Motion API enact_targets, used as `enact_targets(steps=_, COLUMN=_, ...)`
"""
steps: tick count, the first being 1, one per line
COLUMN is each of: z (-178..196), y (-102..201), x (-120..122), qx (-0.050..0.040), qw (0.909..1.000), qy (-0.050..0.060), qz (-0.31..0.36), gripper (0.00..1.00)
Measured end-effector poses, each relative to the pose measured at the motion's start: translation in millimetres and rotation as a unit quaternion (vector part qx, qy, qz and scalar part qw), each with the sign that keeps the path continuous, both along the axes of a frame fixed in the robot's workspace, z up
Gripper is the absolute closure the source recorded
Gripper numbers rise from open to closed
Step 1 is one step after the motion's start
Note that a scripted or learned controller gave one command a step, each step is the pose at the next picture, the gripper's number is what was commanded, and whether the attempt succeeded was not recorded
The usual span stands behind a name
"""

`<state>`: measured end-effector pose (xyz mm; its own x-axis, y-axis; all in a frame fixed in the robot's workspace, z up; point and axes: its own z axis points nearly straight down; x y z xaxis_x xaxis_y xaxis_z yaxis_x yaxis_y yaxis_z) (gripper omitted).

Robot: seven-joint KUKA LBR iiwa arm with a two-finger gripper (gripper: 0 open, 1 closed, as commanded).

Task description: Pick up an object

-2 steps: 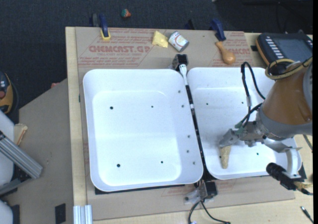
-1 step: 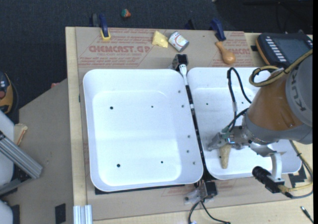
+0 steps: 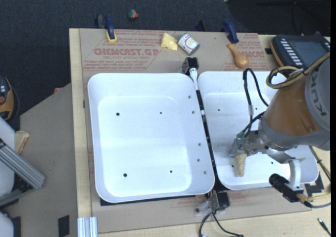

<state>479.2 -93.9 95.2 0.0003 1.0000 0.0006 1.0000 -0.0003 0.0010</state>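
A small beige, cone-like object [image 3: 240, 164] lies in the right white bin [image 3: 226, 104], near its front edge. My gripper [image 3: 237, 150] sits directly above and against the object's upper end, reaching in from the right under the grey arm with the orange band. The gripper's tip is dark and small, and the object's top end is partly hidden by it. I cannot see whether the object is between the jaws or just lying below them.
The left white bin [image 3: 147, 131] stands beside the right one. On the bench behind the bins lie a yellow piece [image 3: 169, 42], a small grey-white box [image 3: 188, 43] and an orange-handled tool [image 3: 239, 56]. Blue clamps [image 3: 110, 28] hold the back edge. A black cable [image 3: 251, 91] loops over the right bin.
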Motion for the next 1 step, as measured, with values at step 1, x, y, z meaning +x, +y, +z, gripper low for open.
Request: enact_targets(steps=1, z=96.2, y=60.9, x=95.2, qx=-0.0001, qw=0.9999, qy=-0.008, qz=0.006, gripper=1.0)
